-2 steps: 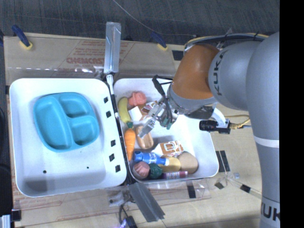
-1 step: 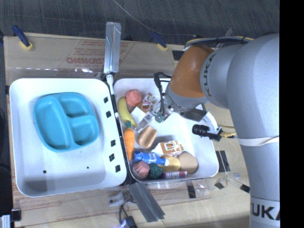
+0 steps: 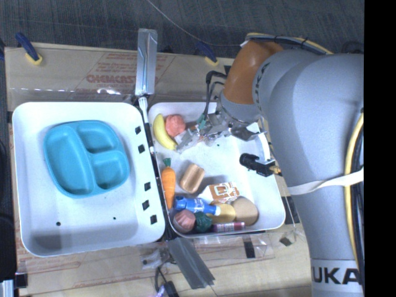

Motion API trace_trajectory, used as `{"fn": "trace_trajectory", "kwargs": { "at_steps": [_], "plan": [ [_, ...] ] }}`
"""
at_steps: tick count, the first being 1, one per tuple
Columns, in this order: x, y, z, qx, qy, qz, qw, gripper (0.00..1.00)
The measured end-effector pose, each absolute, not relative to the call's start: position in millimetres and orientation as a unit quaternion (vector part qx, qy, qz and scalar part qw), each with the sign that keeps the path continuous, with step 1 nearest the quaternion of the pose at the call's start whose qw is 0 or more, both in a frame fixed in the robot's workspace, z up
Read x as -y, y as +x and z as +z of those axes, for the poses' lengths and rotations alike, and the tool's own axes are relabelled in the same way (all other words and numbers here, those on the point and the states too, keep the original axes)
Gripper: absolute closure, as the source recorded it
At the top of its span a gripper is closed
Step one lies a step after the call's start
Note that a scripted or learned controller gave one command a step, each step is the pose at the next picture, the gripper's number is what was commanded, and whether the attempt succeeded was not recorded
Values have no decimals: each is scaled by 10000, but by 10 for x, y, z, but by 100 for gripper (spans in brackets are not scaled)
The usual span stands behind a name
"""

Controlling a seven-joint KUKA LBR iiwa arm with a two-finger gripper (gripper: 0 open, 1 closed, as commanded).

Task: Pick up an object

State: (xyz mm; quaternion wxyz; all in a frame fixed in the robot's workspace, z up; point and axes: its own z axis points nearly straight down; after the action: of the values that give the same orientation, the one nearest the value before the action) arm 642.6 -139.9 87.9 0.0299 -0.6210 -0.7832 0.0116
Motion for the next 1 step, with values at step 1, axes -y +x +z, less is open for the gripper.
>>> {"fn": "trace_trajectory", "kwargs": {
  "at_steps": [1],
  "plan": [
    [1864, 6442, 1358, 7306, -6829, 2, -4, 0]
  ]
}}
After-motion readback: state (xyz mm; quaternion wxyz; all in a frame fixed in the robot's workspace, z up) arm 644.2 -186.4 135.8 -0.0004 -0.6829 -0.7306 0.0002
